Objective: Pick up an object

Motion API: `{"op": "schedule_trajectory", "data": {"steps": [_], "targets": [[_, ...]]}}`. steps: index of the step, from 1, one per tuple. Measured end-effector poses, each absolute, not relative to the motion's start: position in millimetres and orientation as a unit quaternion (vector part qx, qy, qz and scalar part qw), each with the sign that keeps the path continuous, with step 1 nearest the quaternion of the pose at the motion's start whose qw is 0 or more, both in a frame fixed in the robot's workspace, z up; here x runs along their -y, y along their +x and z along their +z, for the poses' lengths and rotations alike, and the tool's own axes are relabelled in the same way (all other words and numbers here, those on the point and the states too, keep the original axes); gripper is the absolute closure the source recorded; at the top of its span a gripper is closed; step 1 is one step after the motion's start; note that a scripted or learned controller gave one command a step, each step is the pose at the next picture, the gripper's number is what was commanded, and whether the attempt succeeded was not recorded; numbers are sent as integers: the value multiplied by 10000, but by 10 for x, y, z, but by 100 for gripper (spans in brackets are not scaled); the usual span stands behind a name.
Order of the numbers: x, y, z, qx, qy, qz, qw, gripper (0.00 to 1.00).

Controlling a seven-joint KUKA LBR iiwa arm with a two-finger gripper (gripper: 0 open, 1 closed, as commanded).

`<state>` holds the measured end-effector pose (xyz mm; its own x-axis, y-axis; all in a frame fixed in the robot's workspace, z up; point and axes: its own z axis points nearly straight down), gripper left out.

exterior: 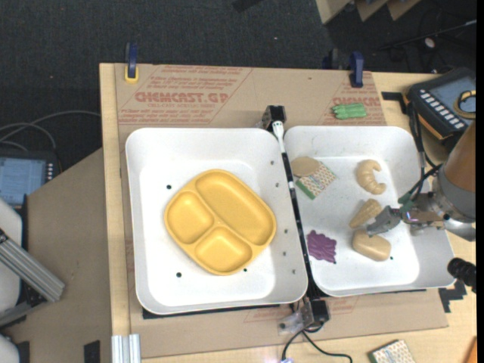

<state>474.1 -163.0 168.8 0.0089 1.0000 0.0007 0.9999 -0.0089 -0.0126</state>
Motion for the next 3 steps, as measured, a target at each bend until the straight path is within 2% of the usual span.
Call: {"op": "schedule_trajectory", "data": {"steps": [1, 2, 3], "targets": [[1742, 5441, 799, 7077, -7065, -1, -14, 0], [1748, 5432, 951, 7069, -7073, -7, -25, 100], [949, 5457, 839, 7096, -7046, -8, 35, 100]]}}
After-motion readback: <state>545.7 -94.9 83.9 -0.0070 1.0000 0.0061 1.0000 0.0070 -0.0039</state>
